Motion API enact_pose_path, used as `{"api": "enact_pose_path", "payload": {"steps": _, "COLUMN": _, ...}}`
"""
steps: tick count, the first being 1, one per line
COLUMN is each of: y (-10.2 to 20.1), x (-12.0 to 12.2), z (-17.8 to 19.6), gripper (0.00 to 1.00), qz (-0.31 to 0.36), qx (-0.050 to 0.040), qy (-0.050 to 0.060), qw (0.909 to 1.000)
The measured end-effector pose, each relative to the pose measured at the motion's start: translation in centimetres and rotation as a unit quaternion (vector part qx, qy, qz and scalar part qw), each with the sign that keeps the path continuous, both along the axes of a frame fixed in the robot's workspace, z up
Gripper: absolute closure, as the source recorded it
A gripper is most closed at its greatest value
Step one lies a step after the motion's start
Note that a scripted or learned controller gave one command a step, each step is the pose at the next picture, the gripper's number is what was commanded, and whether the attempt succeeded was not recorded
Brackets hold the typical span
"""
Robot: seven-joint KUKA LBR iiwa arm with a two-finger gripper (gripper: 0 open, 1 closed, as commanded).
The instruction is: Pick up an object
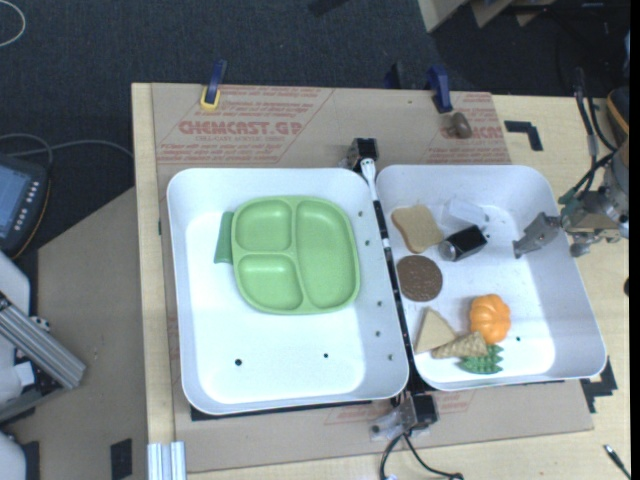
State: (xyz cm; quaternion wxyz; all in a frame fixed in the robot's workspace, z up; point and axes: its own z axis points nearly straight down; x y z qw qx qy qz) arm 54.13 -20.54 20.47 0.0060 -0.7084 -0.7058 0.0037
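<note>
Bench (150, 268): tan board with red lettering along the far edge, two white bins sitting side by side on it.
Left bin (200, 368): holds just the green stuff, plus a couple of small dark specks on its near floor.
Right bin (570, 308): this is where all the small items sit, mostly along its left half.
Green tray (296, 253): light green divided plate with three compartments, in the far half of the left bin, a darker green bit poking out from under its left edge.
Arm and gripper (548, 233): comes in from the right, hovering at the right bin's far right side; honestly can't tell how the fingers stand from here, and nothing sits between them that I can see.
Toast slice (417, 227): tan, far left of the right bin.
Brown disc (420, 278): just near of the toast.
Orange pumpkin (490, 317): near middle of the right bin, well apart from the gripper.
Black cylinder (464, 242): right beside the toast, lying on its side.
Tan wedge (432, 330): left of the pumpkin, touching a cone with a green end (472, 350).
</note>
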Motion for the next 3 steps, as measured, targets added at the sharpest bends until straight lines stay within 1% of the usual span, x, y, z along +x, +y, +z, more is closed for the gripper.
{"api": "enact_pose_path", "payload": {"steps": 1, "y": 0.0, "x": 0.3, "z": 0.8, "gripper": 0.00, "qz": 0.002, "qx": -0.0019, "qy": -0.007, "qw": 1.0000}}
{"api": "enact_pose_path", "payload": {"steps": 2, "y": -0.5, "x": -0.1, "z": -5.3, "gripper": 0.00, "qz": 0.001, "qx": -0.0005, "qy": -0.004, "qw": 1.0000}}
{"api": "enact_pose_path", "payload": {"steps": 3, "y": -0.5, "x": -0.3, "z": -11.6, "gripper": 0.00, "qz": 0.002, "qx": -0.0003, "qy": -0.004, "qw": 1.0000}}
